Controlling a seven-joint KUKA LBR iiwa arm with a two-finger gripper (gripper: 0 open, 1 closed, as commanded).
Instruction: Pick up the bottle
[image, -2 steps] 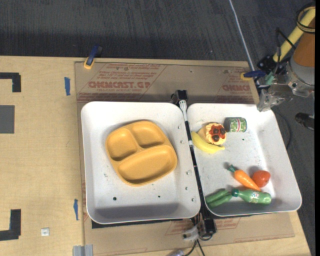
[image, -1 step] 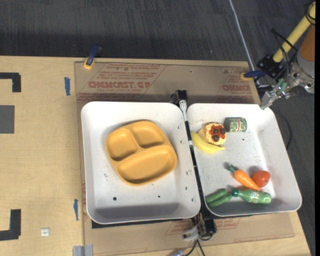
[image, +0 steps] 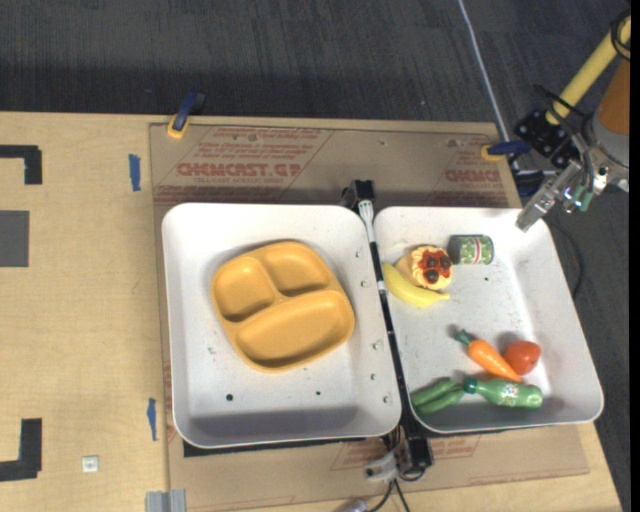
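While my two-finger metal gripper (image: 530, 215) is hovering over the right white plastic bin's (image: 560, 300) far right corner, finger state impossible to tell, the green plastic bottle (image: 508, 394) is lying along that bin's near wall, just below the orange toy carrot (image: 485, 356).

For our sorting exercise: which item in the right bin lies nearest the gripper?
The small green can, lying on its side in the bin's far corner, is closest to the gripper; the banana, carrot and green bottle lie farther off.
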